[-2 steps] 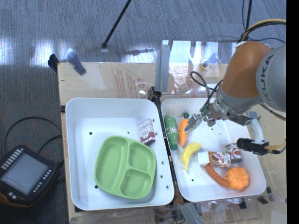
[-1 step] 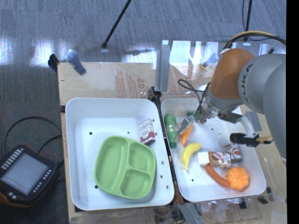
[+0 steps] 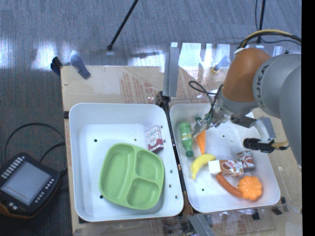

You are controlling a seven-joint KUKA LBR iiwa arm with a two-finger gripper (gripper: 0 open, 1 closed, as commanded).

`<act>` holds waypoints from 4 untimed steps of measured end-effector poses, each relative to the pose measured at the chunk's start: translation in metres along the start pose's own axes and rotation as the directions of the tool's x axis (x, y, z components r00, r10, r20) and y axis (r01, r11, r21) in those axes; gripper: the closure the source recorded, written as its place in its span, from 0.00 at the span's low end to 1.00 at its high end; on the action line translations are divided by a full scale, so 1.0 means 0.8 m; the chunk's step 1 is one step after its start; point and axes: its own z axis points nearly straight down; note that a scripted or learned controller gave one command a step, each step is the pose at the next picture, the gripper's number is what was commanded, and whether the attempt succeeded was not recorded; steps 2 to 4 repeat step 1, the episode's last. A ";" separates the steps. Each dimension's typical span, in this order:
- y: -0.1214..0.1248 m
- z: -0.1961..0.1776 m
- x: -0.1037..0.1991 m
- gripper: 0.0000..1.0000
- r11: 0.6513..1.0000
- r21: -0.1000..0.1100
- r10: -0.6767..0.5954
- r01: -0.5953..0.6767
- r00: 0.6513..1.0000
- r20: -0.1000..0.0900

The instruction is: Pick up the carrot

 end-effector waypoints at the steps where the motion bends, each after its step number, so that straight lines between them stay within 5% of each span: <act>1: 0.062 -0.111 0.126 1.00 0.999 0.003 0.050 -0.050 0.999 -0.001; 4: 0.062 -0.111 0.126 1.00 0.999 0.003 0.050 -0.050 0.999 -0.001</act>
